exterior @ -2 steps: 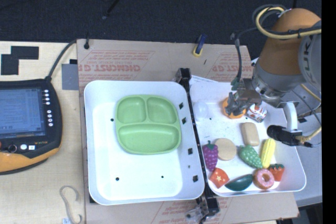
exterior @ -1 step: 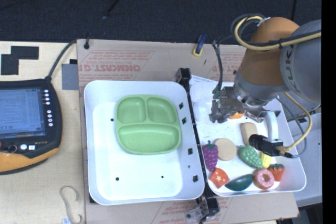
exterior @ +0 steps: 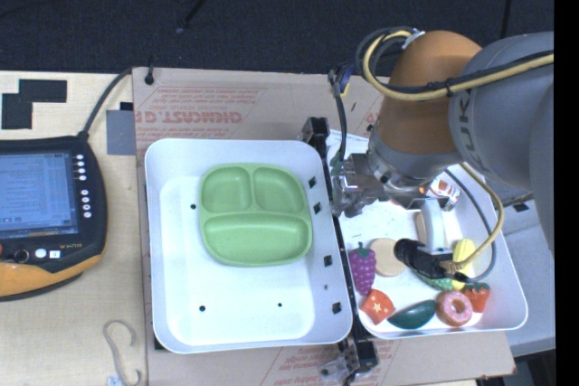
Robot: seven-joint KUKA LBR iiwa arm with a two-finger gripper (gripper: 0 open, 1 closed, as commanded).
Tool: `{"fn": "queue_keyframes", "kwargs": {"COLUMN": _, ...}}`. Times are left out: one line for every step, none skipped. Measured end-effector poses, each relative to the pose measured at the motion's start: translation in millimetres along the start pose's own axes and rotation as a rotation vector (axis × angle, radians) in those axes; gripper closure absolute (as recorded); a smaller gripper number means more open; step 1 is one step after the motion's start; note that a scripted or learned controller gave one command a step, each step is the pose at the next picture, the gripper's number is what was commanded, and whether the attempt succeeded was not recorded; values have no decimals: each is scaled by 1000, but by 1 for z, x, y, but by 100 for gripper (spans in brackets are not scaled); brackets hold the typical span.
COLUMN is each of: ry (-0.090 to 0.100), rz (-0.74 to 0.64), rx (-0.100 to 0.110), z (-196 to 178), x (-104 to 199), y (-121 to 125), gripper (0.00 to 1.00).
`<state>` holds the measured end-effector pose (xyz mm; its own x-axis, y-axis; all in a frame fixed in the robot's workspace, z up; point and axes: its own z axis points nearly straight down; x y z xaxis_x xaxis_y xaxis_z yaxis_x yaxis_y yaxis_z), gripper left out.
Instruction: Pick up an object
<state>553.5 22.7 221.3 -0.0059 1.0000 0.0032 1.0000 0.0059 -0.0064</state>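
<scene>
Though tool [exterior: 412, 214] hangs near purple grapes [exterior: 363, 268], apart or together cannot tell; green plate [exterior: 255, 217] well left of grapes.

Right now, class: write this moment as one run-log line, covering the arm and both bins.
arm: above right bin | left bin: green divided plate | right bin: purple grapes, donut, others | grasp: cannot tell

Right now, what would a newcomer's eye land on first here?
The green divided plate stands out first, lying alone in the left bin. Next comes the grey arm with its orange band, reaching in over the right bin. Small toy foods crowd that bin's near end, among them purple grapes and a pink donut.
</scene>
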Motion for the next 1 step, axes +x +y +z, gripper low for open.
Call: {"fn": "queue_keyframes", "kwargs": {"ry": -1, "rz": 1, "rx": 1, "z": 8, "x": 49, "y": -15, "gripper": 100}}
